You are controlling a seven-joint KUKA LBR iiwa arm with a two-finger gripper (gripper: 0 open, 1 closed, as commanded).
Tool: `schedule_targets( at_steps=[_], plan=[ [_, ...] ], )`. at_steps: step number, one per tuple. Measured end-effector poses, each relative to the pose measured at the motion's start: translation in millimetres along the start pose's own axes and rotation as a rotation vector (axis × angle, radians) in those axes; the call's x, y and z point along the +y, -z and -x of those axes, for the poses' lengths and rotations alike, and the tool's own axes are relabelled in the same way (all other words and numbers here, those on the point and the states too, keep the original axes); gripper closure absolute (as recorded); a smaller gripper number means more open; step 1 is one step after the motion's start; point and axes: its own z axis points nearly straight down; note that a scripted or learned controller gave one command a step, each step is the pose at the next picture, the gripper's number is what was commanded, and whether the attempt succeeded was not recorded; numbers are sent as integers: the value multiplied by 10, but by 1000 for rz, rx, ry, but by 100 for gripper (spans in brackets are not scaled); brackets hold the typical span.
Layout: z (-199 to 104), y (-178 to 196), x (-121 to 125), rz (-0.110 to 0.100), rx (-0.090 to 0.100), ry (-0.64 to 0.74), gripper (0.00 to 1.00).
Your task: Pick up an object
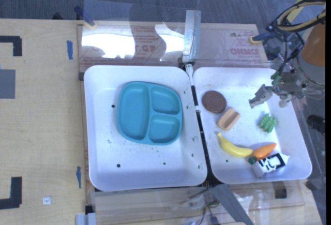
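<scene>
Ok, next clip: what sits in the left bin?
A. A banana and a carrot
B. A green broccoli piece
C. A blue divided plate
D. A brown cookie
C: the blue divided plate lies alone in the left bin, while the banana, carrot, cookie and broccoli are all in the right bin.
</scene>
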Motion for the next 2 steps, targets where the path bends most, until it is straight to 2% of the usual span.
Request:
schedule_targets(
  at_steps=[1,2],
  plan=[
    [-482,-1280,385,1,0,-2,0],
    [-467,-1167,394,5,-1,-6,100]
  ],
)
